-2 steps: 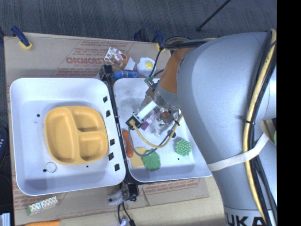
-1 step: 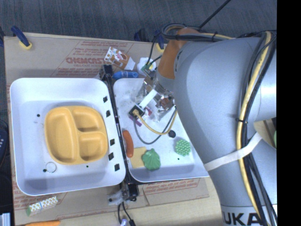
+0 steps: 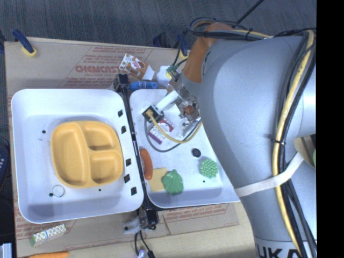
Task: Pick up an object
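Observation:
My gripper hangs low over the back half of the right bin, under the grey arm with its orange band. Just to its left lies a pink and white packet. Nearer the front of this bin I see an orange sausage-shaped toy along the left wall, a green leafy toy on a flat yellow piece, a green knobbly ball and a small black disc. Nothing shows clearly between the gripper's tips.
The left bin holds a yellow divided plate. Behind the bins, a small printed carton and a blue item lie on the cardboard. A striped packet lies at the front left.

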